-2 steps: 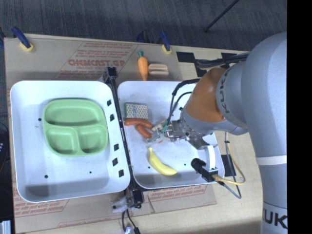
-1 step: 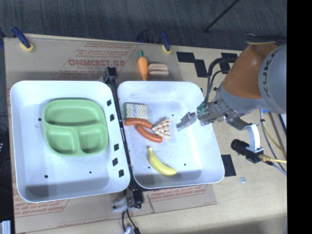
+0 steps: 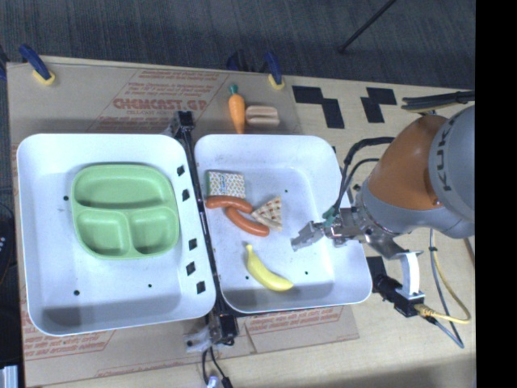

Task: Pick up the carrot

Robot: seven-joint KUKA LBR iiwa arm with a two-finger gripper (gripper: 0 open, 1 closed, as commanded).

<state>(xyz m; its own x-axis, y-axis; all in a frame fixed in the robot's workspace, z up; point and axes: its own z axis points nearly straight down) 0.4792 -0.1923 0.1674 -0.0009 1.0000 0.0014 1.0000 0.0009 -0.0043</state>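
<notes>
The carrot [image 3: 236, 111], orange with a green top, lies on the cardboard just behind the right bin [image 3: 323, 156], outside it. My gripper [image 3: 306, 235] hovers low over the right part of that bin, far in front of the carrot, with nothing visible between its fingers. The grey arm with its orange band [image 3: 408, 168] reaches in from the right.
The right bin holds a banana [image 3: 267, 271], two sausages [image 3: 238, 212], a sandwich wedge [image 3: 269, 211] and a checkered packet [image 3: 225, 183]. A small bun-like toy [image 3: 262, 116] sits beside the carrot. The left bin [image 3: 40, 217] holds a green divided tray [image 3: 125, 208].
</notes>
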